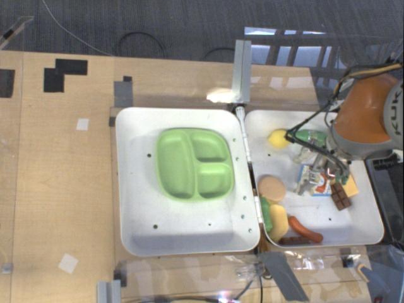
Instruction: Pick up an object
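Observation:
The right bin (353,229) holds several small food items. A yellow lemon (278,138) and a green item (311,137) lie at its back. A tan round bun (272,187) sits at the left wall, with a yellow-green piece (270,214) and an orange-red sausage (306,232) in the front left corner. A blue, white and red packet (320,185) lies mid-bin beside a brown chocolate bar (341,198). My gripper (314,175) hangs low right over the packet, below the orange wrist band (363,109). Nothing visibly sits in its grasp.
The left bin (136,232) carries a green divided plate (192,163) in its middle. A metal post (242,68) stands behind the wall between the bins. Cables (315,115) run from the wrist across the right bin's back.

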Controlling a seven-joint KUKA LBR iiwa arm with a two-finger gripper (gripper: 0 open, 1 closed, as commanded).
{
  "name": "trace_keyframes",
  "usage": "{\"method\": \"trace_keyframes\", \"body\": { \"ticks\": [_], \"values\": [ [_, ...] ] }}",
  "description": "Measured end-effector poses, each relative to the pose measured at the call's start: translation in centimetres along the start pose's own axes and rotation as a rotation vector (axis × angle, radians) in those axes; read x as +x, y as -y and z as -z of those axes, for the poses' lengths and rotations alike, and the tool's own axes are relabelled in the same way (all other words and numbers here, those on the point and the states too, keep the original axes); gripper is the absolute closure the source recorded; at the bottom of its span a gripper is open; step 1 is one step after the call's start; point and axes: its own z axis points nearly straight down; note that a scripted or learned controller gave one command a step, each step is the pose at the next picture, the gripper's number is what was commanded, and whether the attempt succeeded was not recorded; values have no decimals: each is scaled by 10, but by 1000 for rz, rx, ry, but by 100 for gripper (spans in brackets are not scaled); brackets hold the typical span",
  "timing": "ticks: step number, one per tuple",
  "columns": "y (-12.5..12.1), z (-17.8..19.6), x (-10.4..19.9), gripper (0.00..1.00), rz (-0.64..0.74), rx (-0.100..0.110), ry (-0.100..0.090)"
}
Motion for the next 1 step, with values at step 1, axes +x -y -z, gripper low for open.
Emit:
{"method": "trace_keyframes", "body": {
  "ticks": [1],
  "values": [
    [-2,13,-3,100,7,0,10]
  ]
}}
